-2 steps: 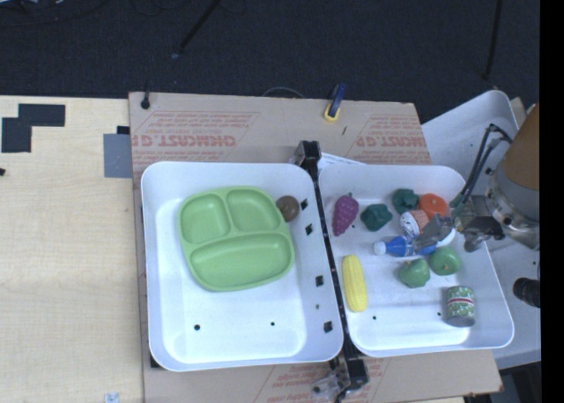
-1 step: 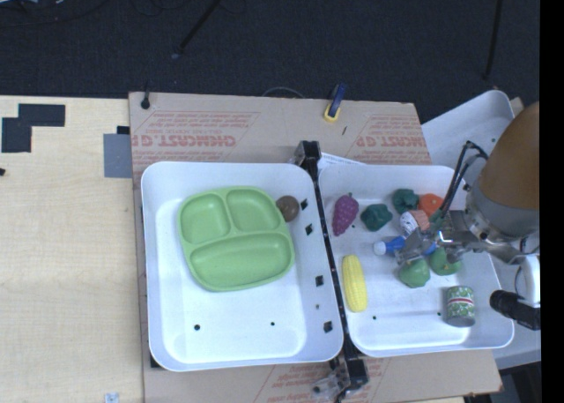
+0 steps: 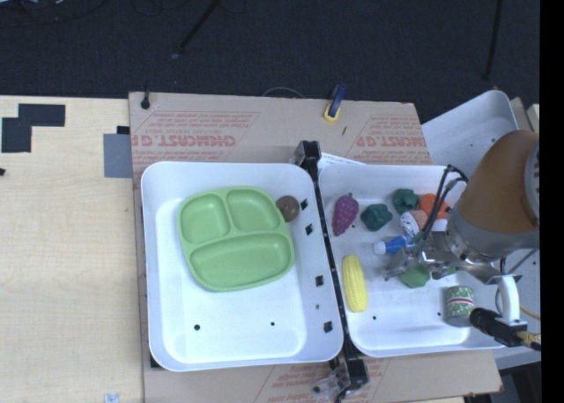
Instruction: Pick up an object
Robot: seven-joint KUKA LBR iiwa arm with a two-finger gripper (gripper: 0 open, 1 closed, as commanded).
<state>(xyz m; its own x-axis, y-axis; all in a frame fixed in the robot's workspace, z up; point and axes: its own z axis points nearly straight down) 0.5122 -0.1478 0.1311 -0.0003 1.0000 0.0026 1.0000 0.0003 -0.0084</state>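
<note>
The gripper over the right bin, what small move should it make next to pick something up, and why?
Probably a short, straight descent. The gripper sits low in the right bin, right at a green toy, with a blue piece close beside it. Whether anything is between its fingers can't be told, so going straight down seems safest.

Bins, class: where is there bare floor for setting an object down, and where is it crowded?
Free: left bin floor below the green plate; right bin floor between corn and can. Crowded: around the hand.
</note>
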